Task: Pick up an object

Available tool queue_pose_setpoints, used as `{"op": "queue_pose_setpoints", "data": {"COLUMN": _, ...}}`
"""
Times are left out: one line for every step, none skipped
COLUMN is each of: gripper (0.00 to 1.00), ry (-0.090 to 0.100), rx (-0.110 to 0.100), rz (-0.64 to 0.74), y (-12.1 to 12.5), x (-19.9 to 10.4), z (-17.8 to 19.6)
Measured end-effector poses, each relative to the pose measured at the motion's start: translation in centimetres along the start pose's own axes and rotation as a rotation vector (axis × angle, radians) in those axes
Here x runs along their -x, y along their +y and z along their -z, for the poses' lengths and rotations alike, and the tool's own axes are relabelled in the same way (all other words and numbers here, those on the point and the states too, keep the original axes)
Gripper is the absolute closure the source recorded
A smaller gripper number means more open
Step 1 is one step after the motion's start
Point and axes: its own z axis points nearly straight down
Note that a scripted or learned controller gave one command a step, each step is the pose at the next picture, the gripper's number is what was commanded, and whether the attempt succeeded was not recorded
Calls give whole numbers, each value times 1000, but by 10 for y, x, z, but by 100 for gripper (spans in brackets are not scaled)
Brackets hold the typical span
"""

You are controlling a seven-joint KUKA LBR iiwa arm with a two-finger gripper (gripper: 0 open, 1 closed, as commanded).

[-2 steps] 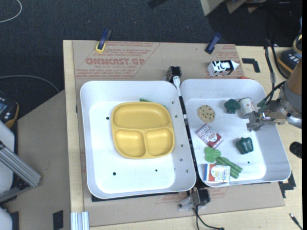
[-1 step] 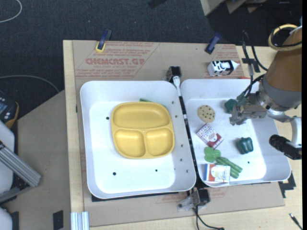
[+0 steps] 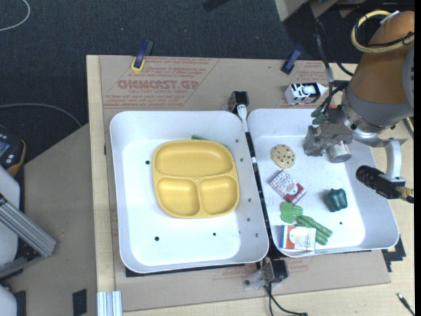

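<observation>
My gripper (image 3: 322, 145) hangs over the upper middle of the right bin (image 3: 375, 232), just right of a round cookie (image 3: 283, 155). Nothing shows between its fingers. Lower in the same bin lie a red-and-white packet (image 3: 287, 185), a dark green pepper (image 3: 336, 199), a bright green leafy toy (image 3: 304, 220) and a small white box with colour print (image 3: 299, 238).
The left bin (image 3: 131, 242) holds a yellow divided plate (image 3: 195, 177), with something green (image 3: 199, 137) peeking out behind it. A black-and-white object (image 3: 304, 93) sits on the board beyond the right bin. Blue clamps (image 3: 141, 56) hold the board's far edge.
</observation>
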Motion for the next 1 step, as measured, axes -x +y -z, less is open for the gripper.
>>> {"op": "queue_pose_setpoints", "data": {"gripper": 100, "ry": 1, "rx": -9, "rz": -6, "y": -6, "x": 8, "z": -19}}
